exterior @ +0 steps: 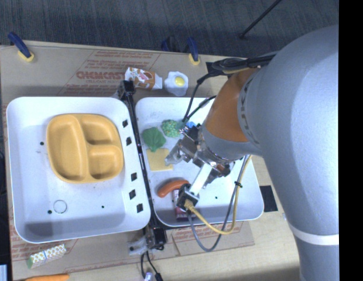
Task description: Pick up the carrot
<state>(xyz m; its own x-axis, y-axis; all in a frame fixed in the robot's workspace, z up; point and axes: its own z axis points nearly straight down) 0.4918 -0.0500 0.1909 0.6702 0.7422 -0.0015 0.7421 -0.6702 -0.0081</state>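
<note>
The carrot (171, 187), a short orange piece, lies in the right bin (252, 206) near its front left corner. My gripper (177, 152) hangs over the middle of that bin, just behind the carrot and above a flat yellow slice (157, 160). The carrot sits apart from the gripper, on the bin floor. The wrist and the arm's bulk hide the right half of the bin.
Two green vegetables (153, 137) (170, 126) lie behind the gripper in the right bin. A yellow divided plate (85, 147) sits in the left bin (29, 215). A small carton (140, 78) and a fried egg toy (177, 82) rest on the cardboard behind the bins.
</note>
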